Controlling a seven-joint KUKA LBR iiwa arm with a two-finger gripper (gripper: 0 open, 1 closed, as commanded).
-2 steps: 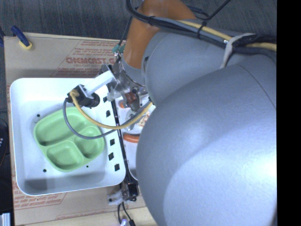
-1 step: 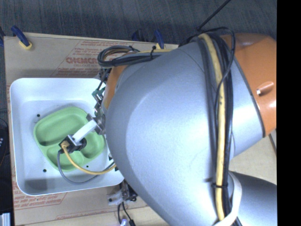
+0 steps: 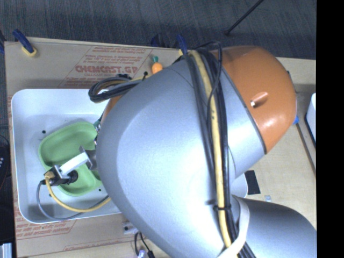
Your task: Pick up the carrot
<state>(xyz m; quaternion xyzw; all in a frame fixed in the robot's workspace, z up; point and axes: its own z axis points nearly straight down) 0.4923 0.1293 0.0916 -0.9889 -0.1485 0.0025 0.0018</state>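
While arm [image 3: 177, 160] overhangs bin [image 3: 16, 144], carrot [image 3: 156, 67] small, orange, green-topped at arm's edge; tool [image 3: 91, 152] state: cannot tell.

Left bin [image 3: 21, 106] half covered by grey arm [image 3: 183, 160], green dish [image 3: 59, 144] set mid-floor, bare floor left open at far-left corner.

Dark grey carpet [image 3: 80, 9] lies beyond the bench, whose brown red-printed cardboard [image 3: 70, 63] carries a blue clamp [image 3: 21, 38]
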